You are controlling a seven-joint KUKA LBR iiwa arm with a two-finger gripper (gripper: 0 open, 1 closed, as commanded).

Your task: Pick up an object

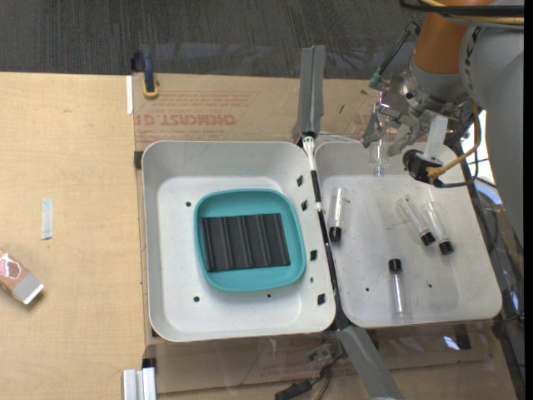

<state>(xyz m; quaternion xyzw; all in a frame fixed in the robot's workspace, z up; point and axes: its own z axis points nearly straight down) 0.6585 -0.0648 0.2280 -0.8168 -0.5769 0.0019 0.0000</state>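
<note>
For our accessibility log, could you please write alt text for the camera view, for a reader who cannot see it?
A grey arm's end effector hangs over the far edge of the right white bin, where four clear tubes with dark caps lie scattered. The left white bin holds a teal tray with dark ridged slots.

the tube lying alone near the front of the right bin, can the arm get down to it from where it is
Probably yes. That tube lies by itself on the right bin floor, apart from the pair of tubes and the one by the divider. The pincer hangs over the bin's far edge with nothing between.
</note>
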